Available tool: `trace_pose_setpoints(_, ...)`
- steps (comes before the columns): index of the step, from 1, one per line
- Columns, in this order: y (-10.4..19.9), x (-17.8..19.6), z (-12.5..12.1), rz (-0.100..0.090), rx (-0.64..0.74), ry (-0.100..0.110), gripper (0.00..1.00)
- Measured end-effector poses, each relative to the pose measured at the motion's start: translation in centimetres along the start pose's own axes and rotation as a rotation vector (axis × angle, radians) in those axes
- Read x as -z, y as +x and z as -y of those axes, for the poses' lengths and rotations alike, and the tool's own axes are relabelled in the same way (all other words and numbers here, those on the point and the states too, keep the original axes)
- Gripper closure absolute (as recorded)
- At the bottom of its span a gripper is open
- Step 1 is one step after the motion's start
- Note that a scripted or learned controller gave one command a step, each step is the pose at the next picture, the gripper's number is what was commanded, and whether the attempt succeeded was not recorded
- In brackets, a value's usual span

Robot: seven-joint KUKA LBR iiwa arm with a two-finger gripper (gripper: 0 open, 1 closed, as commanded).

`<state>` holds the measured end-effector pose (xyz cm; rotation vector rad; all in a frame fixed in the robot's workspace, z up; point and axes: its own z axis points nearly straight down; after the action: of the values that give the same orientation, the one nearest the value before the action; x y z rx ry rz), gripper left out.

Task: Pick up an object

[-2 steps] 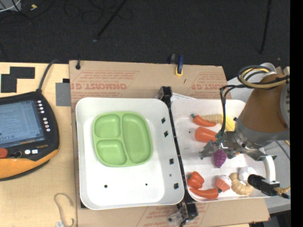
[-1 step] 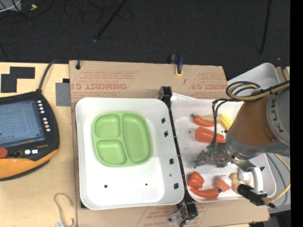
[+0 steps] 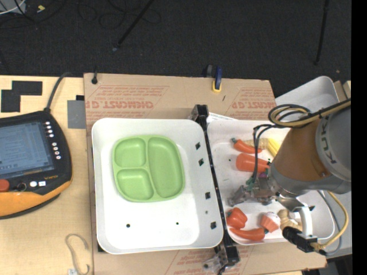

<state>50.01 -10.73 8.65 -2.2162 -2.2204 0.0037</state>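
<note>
In the right bin [image 3: 321, 96] the gripper [image 3: 248, 195] sits low among orange-red objects [image 3: 250, 162] — likely lining up a pick — fingers' state: cannot tell.

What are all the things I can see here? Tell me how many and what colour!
Bins: 2, white, side by side on the bench.
Tray: 1, green, three compartments, in the left bin.
Toys: about 5, orange-red, in the right bin, two near its top and three near its bottom.
Yellow item: 1, right bin, partly behind the arm.
Cardboard: 1 sheet, brown, under the bins.
Clamp: 1, blue and yellow, on the cardboard's far edge.
Pendant: 1, grey and orange, with a screen, at left.
Arm: 1, grey with orange band, over the right bin.
Gripper: 1, dark, low in the right bin.
</note>
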Motion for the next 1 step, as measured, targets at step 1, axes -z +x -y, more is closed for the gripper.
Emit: trace_pose_setpoints(1, -0.25, 1.14, 0.02, -0.001, -0.009, 0.0, 1.0)
